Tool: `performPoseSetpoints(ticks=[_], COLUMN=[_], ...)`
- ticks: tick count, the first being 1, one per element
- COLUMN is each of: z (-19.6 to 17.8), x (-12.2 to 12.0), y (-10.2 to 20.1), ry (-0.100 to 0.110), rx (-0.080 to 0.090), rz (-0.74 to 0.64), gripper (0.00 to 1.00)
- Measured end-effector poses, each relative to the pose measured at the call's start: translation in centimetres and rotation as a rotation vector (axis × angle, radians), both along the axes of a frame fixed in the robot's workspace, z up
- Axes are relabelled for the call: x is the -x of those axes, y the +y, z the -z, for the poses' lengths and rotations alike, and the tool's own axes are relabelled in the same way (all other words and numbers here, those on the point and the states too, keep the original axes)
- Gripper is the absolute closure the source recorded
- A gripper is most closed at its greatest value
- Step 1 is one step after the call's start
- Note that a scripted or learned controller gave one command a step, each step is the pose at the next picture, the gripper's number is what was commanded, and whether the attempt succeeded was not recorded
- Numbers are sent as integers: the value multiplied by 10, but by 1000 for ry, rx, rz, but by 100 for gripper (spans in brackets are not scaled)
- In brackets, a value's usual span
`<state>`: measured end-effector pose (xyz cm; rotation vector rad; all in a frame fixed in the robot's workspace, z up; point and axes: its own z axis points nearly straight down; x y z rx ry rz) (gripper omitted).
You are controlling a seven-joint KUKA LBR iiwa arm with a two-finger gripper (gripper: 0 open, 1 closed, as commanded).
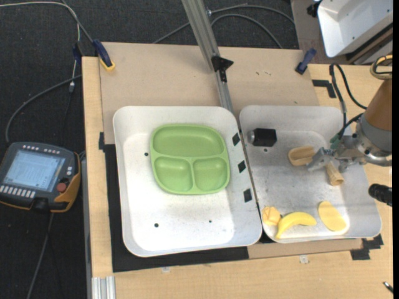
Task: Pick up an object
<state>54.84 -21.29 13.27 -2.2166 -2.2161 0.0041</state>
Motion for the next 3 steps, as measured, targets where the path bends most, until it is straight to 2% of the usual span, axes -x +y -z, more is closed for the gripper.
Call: performPoseSetpoints(ticks=[1,2,3], z=[41,34,-27], x=[-8,-4,-7], y=[6,3,-5], ry=[-22,-15,-13], rx=[-5,1,6], rz=[-8,-6,-1], gripper=[0,100,100])
